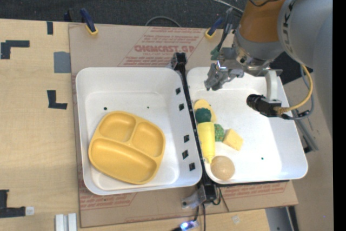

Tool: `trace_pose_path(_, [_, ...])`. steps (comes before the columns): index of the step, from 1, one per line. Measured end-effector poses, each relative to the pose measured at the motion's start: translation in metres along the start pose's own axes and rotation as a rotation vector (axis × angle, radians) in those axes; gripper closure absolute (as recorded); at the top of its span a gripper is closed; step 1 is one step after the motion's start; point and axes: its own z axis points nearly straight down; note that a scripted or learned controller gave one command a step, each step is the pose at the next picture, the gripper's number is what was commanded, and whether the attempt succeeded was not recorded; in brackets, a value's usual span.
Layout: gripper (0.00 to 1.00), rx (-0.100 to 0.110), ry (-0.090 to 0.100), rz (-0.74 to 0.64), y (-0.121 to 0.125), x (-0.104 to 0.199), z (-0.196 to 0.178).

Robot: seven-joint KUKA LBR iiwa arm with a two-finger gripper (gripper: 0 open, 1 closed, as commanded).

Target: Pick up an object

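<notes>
- The gripper [215,79] of the grey KUKA arm [303,24] hangs over the far part of the right bin [281,162], near the divider between the two bins; whether its fingers stand apart or together cannot be told from this slanted overhead angle, and nothing is seen between them.
- Just below the gripper in the picture, a cluster of small objects lies along the right bin's left wall: a long yellow piece like a corn cob [205,138], a dark green item [204,115] resting over its upper end, and a second green piece [218,132] just beside it.
- A pale yellow wedge [233,140] sits touching that second green piece, and a round tan object [222,167] lies at the near end of the cluster, close to the bin's front rim.
- A black cylindrical fitting [260,104] juts from the arm over the bin's right half.
- The left bin [86,84] holds a yellow divided plate [126,146], well apart from the gripper.
- Both bins rest on a cardboard sheet [162,46] on the wooden bench [32,132].
</notes>
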Motion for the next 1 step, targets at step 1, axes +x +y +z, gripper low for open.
trace_pose_path(1, [1.00,0.001,0.000,0.001,0.0145,0.0459,0.0106])
